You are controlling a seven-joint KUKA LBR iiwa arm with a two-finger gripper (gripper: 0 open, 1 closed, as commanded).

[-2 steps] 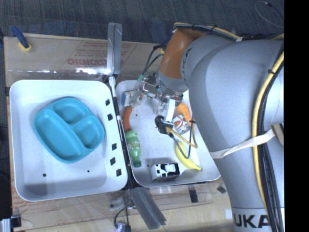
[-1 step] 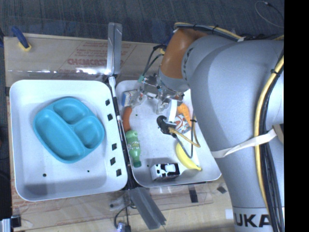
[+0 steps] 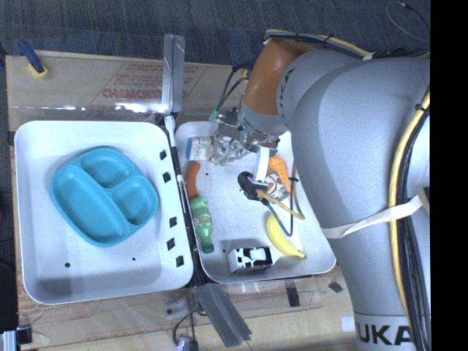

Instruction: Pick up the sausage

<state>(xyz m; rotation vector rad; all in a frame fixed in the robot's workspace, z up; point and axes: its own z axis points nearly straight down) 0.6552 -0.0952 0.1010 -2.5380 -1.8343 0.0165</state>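
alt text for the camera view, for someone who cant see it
A grey robot arm's tool hangs at the far end of the right bin, just beyond an orange-brown sausage by the left wall. A green bottle and banana lie nearby; the left bin holds a blue tray.

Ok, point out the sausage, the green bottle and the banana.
sausage (image 3: 192, 179): camera view, middle of its orange-brown body by the right bin's left wall.
green bottle (image 3: 202, 224): camera view, middle of its body, just below the sausage.
banana (image 3: 281, 240): camera view, middle of the yellow curve.
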